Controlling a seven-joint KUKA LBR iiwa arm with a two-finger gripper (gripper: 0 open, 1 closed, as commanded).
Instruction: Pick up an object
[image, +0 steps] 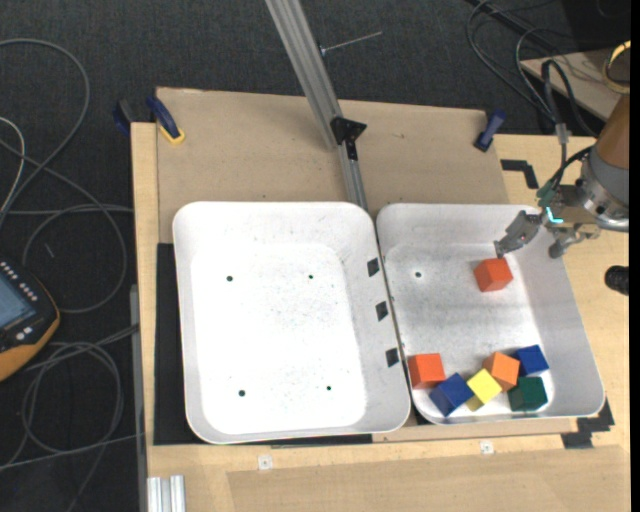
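Hanging over the right bin (560, 300) with its fingers spread and nothing between them, the claw (537, 233) sits just above and beside a lone red-orange cube (493, 274), likely the easiest pick since the other blocks (485, 378) crowd together farther off.

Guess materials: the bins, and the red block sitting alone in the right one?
Bins: likely moulded plastic, matte white with dark scuff speckling; rounded corners and raised rims suggest it. Red block: opaque, flat orange-red faces with crisp edges and no shine; painted wood or foam, the look leaves it open.
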